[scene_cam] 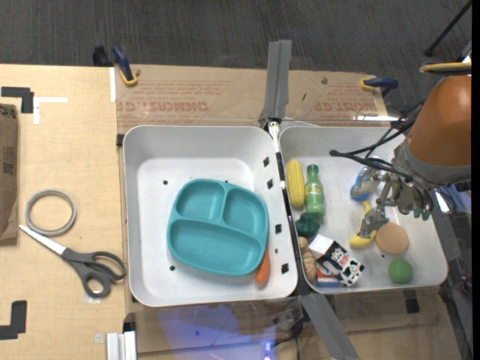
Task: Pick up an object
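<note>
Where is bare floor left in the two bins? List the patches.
Left bin: a bare strip along the far wall and left side of the teal plate. Right bin: bare between the green bottle and the tool; crowded along the near edge around the cow-patterned toy.

Robotics lab: pale wooden table (pixel 60 306), clamped brown cardboard sheet (pixel 195 96), two shallow white plastic bins (pixel 139 223), dark carpet floor (pixel 225 13).

Arm (pixel 442 126) reaching from right, claw (pixel 373 217) pointing down.
</note>
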Controlling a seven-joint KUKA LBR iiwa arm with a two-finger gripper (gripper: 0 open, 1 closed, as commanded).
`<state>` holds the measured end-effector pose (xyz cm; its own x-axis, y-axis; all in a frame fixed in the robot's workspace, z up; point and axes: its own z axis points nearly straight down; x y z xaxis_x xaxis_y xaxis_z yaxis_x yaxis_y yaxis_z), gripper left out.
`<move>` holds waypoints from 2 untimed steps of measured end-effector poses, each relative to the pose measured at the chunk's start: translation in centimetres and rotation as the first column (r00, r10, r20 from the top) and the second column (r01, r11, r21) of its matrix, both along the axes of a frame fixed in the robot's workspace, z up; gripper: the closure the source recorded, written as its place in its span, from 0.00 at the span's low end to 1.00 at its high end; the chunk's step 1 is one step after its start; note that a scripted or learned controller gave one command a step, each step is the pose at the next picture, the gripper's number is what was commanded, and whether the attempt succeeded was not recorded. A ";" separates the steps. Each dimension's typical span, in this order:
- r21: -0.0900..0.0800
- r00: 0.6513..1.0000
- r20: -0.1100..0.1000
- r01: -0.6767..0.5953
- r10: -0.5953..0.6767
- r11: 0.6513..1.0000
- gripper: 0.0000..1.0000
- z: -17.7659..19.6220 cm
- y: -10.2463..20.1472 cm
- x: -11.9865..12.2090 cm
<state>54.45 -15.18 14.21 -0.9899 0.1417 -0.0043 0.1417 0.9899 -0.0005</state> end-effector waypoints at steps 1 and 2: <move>0.002 0.995 -0.003 0.103 -0.103 0.995 0.00 -5.0 1.1 -0.4; 0.001 0.995 0.000 0.101 -0.101 0.995 1.00 -4.0 1.1 -0.3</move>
<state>54.17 -14.10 10.16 -0.9704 0.2414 -0.0046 0.2414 0.9704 0.0007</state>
